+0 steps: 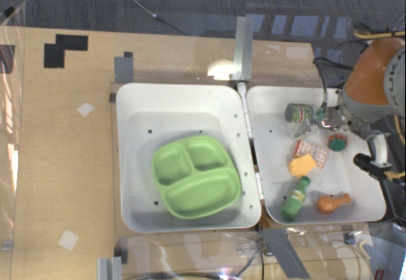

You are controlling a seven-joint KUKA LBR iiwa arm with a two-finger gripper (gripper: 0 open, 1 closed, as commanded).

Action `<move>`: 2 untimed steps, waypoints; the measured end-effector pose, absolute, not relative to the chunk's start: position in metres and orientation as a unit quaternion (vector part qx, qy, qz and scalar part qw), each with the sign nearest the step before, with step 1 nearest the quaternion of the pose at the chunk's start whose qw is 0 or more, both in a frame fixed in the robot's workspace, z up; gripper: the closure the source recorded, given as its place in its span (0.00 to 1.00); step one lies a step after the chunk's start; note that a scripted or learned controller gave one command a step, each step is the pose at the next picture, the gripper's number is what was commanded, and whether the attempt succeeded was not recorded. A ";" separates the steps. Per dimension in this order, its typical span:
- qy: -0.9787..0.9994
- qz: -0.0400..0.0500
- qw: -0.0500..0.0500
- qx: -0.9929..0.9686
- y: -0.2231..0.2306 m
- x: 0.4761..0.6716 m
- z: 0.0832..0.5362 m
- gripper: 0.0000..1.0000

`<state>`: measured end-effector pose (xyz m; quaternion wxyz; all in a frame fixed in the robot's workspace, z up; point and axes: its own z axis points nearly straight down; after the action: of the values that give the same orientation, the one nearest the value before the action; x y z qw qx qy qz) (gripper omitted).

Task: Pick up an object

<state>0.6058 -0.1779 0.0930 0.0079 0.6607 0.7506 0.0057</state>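
The gripper (319, 119) is seen just beside the can (299, 112); its grasp state cannot be told. The can should be straddled squarely before closing.

You get bright, even light, with glare on the worktop (219, 71) just behind the left bin (127, 145).

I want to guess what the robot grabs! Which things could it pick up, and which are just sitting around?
For the job:
gripper
small can
red and green piece
red-patterned packet
yellow block
green bottle
orange drumstick-shaped toy

Just sitting around:
green divided plate, in the left bin
right bin, holding the toys
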 end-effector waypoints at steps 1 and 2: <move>0.664 -0.021 -0.022 0.747 -0.169 0.656 0.085 0.00; 0.562 -0.032 -0.015 0.826 -0.147 0.651 0.084 0.00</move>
<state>0.6515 -0.1469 0.0839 -0.0147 0.8264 0.5620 -0.0317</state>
